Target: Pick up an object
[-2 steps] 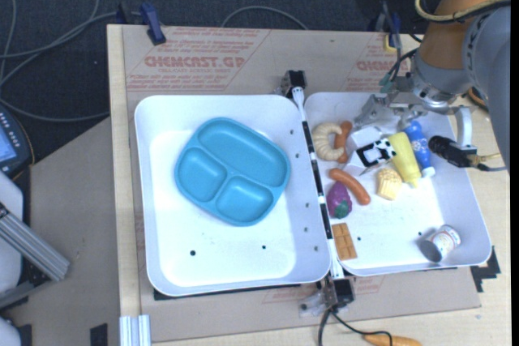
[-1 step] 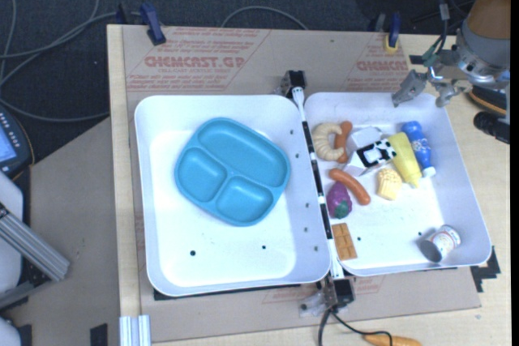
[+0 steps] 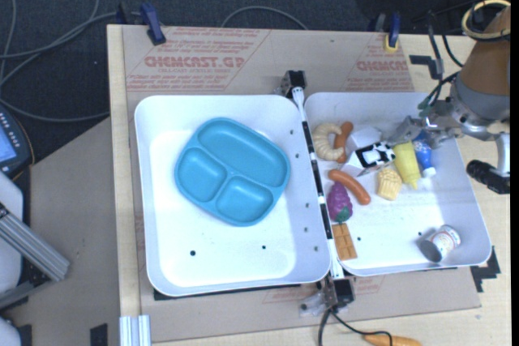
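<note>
nearest the camera, a small can [image 3: 443, 241] lies on its side in the right bin [image 3: 478, 211], near its front wall. a brown bar [image 3: 344, 240], purple grapes [image 3: 339, 202], a sausage [image 3: 349, 185], corn [image 3: 389, 183], a yellow bottle [image 3: 407, 164] and a doughnut [image 3: 329, 141] lie further back. the hand [image 3: 422, 128] hovers over the bin's far right part; whether it is wide or narrow cannot be told. a blue plate [image 3: 233, 170] sits in the left bin [image 3: 162, 174] on the worktop [image 3: 203, 61].

Just beside the gripper [image 3: 415, 128], a yellow bottle [image 3: 407, 165] and a black-and-white piece [image 3: 375, 154] are lying; farther off, a blue divided plate [image 3: 232, 171] is sitting in a white bin [image 3: 162, 198].
</note>
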### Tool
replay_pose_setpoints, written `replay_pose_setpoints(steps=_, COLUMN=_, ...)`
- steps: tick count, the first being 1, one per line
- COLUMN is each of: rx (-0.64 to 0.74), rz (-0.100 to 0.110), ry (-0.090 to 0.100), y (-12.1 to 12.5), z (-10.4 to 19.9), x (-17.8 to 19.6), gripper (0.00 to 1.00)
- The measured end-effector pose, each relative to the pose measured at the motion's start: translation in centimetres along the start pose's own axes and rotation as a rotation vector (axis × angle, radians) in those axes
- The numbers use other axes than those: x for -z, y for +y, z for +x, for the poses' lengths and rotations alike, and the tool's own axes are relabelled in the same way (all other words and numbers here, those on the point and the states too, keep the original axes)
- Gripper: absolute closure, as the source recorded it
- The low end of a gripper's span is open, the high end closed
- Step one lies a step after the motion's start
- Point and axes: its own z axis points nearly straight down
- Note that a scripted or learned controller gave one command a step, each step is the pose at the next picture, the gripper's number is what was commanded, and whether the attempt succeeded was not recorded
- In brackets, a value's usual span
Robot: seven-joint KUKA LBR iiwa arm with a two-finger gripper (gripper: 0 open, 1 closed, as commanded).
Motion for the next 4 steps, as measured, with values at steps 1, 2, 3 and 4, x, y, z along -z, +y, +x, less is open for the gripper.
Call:
replay_pose_setpoints(steps=1, rx=0.006, rz=-0.014, ry=-0.010, y=-1.5, z=1.1, x=-0.7, gripper=0.00)
replay_pose_setpoints(steps=2, rx=0.003, rz=-0.023, ry=-0.012, y=-3.4, z=3.5, x=-0.8, gripper=0.00)
replay_pose_setpoints(steps=3, rx=0.003, rz=-0.032, ry=-0.015, y=-3.2, z=3.6, x=0.6, gripper=1.00)
replay_pose_setpoints(steps=4, rx=0.009, rz=-0.009, ry=-0.013, y=0.9, z=9.5, x=0.0, gripper=1.00)
